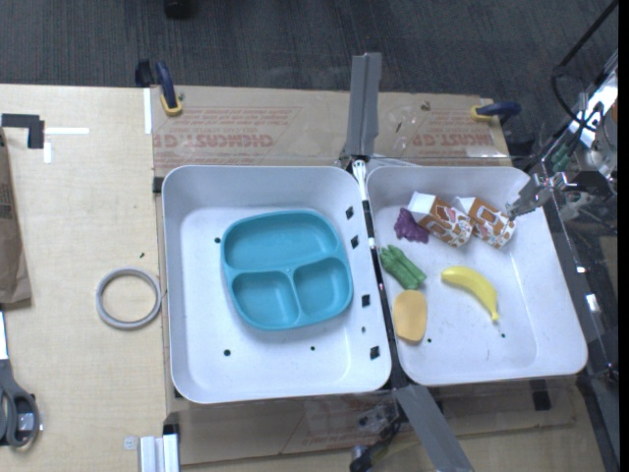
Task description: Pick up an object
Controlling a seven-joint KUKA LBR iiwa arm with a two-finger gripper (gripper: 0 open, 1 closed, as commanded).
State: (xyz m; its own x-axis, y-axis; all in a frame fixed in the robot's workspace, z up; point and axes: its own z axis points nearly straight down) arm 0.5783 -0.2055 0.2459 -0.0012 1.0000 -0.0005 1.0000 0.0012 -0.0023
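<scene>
a roll of tape point(129, 297) lay on the bare bench well left of the bins. the left bin point(187, 352) held a blue divided tray point(286, 269), lying flat near its middle. just past the divider, the right bin point(550, 347) held everything the task could use. a green vegetable point(403, 265) and an orange-yellow piece point(410, 316) lay near its left wall, with a purple item point(409, 226) above them. two patterned orange-and-white cartons point(470, 221) lay side by side toward the back wall. a banana point(473, 289) lay alone on open floor near the middle, its long axis running from upper left down to lower right.

the gripper point(518, 206) hung at the bin's upper right, its tip touching or just beside the right-hand carton's right end. whether the jaws were apart or together could not be told; they were too small and blurred.

the nearest candidate was that right-hand carton, lying immediately left of and a little below the tip. the banana lay further down and to the left, well apart from its neighbours, which would probably make it the cleaner grasp if taken across its narrow width.
</scene>
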